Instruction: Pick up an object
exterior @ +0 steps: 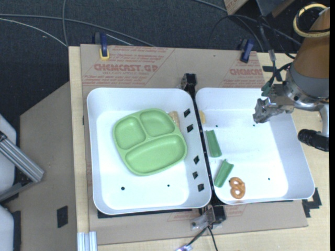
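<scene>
My gripper [260,114] hangs over the upper right part of the right bin [282,156], on the grey arm with the orange band. Nothing shows between its fingers. Two green sticks lie near the bin's left side, one [213,143] above the other [223,172]. A brown pretzel [237,187] rests by the front edge. They all lie well to the lower left of the gripper. A green divided plate [150,141] sits in the left bin [104,156], with a small tan piece [174,118] at its upper right corner.
A black divider with clips [194,140] runs between the two bins. Blue clamps [104,43] [246,49] hold the cardboard base at the back. Cables trail across the dark floor behind the bench.
</scene>
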